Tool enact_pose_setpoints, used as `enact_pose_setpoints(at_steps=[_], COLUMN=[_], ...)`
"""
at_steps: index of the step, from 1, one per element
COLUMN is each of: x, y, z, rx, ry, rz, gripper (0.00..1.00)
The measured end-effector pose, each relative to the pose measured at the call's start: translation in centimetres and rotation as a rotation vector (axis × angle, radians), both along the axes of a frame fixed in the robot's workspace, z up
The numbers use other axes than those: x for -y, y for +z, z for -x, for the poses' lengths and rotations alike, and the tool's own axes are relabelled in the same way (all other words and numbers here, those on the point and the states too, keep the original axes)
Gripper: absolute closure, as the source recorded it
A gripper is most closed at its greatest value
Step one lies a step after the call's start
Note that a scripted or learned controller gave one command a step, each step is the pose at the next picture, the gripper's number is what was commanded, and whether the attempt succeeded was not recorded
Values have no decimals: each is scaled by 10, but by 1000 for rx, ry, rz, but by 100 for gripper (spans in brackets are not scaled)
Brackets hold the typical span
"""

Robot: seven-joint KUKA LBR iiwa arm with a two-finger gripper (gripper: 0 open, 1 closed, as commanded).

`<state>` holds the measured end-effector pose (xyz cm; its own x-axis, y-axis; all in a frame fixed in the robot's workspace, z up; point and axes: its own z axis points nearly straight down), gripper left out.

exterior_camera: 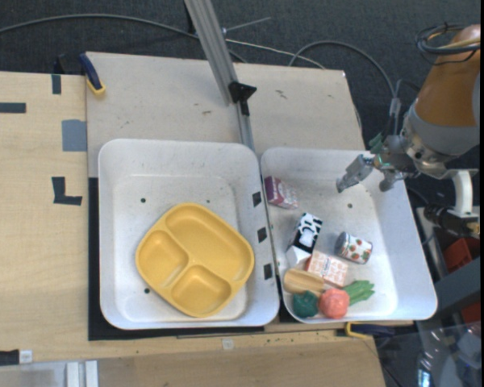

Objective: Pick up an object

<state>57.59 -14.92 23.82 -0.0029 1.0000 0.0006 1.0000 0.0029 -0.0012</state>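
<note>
Gripper [369, 172] at right of frame, fingers spread, holding nothing | small toys clustered lower right in right bin [403, 240] | advice: target the can [355, 248], standing apart

Even, bright overhead light, soft short shadows, mild glare on the white bins [113, 216], slightly soft focus
</note>
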Motion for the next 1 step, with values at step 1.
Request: enact_pose_setpoints(at_steps=[1], x=[0], y=[0], z=[0], rx=[0], ry=[0], rz=[0], gripper=[0])
